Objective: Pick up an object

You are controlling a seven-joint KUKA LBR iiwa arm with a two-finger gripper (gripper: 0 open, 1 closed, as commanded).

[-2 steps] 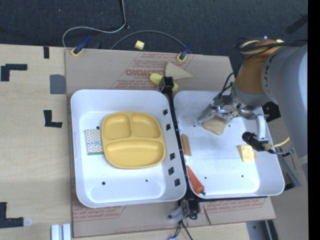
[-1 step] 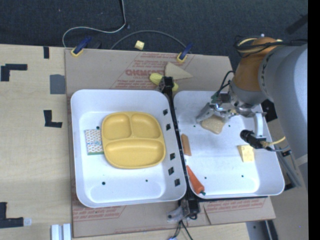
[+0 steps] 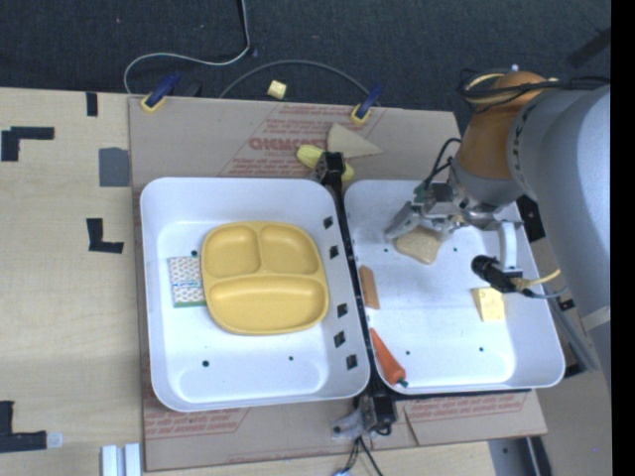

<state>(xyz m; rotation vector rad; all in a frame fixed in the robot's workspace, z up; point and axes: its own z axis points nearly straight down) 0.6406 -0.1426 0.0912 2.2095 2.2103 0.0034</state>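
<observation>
Lighting even, moderately bright, overhead-ish. White bins (image 3: 248, 385) slightly blown out, faint glare on rims. Soft short shadows under the yellow tray (image 3: 266, 276). Overall soft and low-res, with grain. Arm (image 3: 566, 167) at right blurry, out of focus.

A brown cardboard sheet (image 3: 298, 132) covers a pale wooden bench (image 3: 60, 266); behind it lies dark flooring (image 3: 119, 18), possibly carpet.
</observation>
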